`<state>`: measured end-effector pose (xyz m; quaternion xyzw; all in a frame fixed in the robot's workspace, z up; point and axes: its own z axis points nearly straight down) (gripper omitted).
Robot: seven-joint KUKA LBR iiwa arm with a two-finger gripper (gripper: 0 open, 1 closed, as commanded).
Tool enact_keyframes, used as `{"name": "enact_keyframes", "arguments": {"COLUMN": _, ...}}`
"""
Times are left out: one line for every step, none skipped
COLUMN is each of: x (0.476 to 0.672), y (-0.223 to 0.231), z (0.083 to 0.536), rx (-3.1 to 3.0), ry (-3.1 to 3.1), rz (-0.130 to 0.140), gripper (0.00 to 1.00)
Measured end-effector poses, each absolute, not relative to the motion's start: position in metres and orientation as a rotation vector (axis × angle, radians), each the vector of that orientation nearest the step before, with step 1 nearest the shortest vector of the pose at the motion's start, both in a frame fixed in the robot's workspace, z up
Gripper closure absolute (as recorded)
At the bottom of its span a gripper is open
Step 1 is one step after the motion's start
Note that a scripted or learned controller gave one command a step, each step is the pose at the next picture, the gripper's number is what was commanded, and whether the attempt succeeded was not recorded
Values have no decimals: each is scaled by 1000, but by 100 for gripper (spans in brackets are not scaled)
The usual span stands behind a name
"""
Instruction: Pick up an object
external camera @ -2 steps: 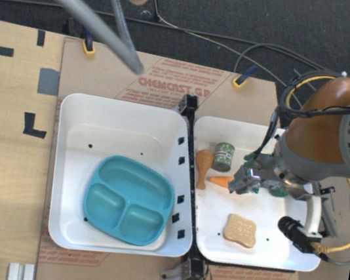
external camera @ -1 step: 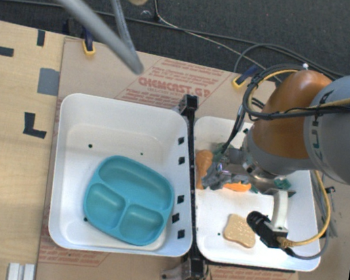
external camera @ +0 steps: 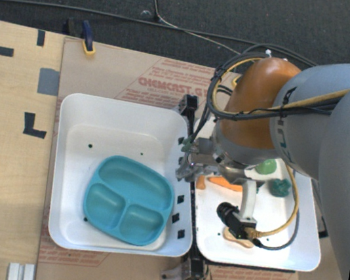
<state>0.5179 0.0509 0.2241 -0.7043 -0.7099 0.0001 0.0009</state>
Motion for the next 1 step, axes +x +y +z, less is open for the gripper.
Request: {"name": "enact_keyframes", "arguments": {"x": 542, "y": 97, "z": 227, "rx": -2214, "ry": -2227, "rz": 0, "gripper": 100}}
